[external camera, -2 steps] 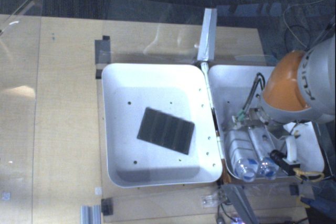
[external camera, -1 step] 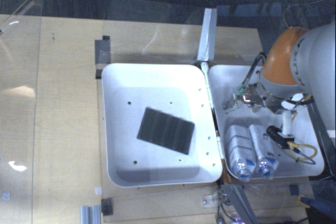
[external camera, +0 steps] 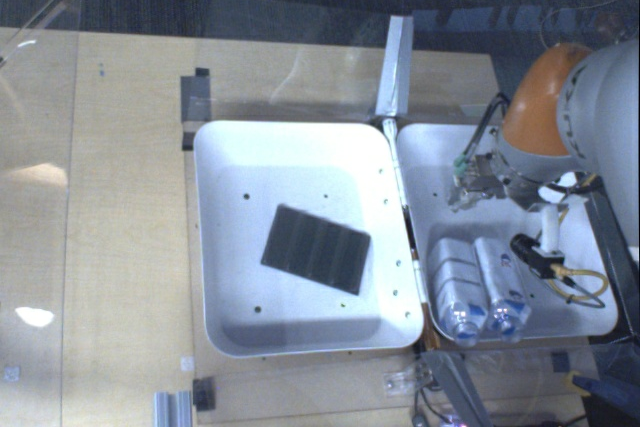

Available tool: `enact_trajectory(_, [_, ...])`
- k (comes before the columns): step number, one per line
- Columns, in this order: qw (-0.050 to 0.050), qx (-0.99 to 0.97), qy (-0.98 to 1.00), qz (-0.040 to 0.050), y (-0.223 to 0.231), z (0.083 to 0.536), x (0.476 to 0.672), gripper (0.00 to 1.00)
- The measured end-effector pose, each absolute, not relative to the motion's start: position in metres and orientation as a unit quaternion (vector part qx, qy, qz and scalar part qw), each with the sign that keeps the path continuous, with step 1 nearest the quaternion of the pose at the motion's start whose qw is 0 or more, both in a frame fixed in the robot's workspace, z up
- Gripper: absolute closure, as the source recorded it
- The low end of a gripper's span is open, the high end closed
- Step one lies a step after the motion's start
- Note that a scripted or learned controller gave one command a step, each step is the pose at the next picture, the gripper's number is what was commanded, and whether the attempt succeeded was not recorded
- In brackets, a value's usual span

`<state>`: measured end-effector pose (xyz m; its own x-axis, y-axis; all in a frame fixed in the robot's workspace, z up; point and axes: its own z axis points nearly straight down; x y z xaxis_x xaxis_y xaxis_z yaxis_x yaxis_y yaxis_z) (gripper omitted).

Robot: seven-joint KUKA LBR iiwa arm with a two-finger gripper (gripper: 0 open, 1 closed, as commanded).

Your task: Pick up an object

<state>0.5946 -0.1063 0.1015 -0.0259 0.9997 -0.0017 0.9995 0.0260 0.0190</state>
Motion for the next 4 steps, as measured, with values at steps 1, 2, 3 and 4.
enact_trajectory(1, [0.005,0.651,0.759,0.0022,-0.159,0.089,0.623,1.00])
enact_trajectory(2, [0.004,0.651,0.759,0.0024,-0.158,0.088,0.622,0.00])
enact_trajectory(3, [0.002,0.581,0.814,0.0014,-0.160,0.097,0.539,0.00])
enact_trajectory(4, [0.004,0.550,0.835,0.0031,-0.116,0.088,0.634,0.00])
